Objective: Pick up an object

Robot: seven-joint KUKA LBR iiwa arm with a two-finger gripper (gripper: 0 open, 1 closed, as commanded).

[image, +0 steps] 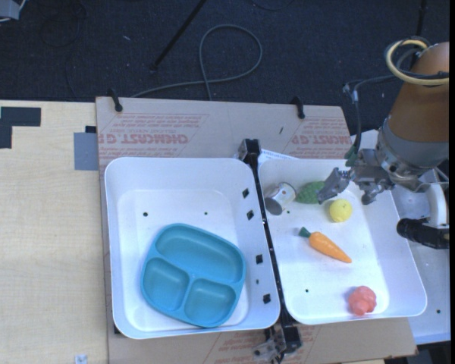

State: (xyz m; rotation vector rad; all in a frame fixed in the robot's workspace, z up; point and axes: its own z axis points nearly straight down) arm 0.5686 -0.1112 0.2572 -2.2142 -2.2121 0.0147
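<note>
The right bin holds a small yellow ball-like fruit, an orange toy carrot, a pink-red berry-shaped toy, a green leafy toy and a little silver cup lying on its side. My gripper hangs over the bin's far right part, just beyond the yellow fruit. Its two grey fingers stand apart, open, with nothing between them. The left finger overlaps the green toy's right end in this view.
A blue divided plate lies in the left bin. A black divider rail runs between the bins. Cardboard lies under both. The arm's grey and orange body rises at the right, with a black part beside the bin.
</note>
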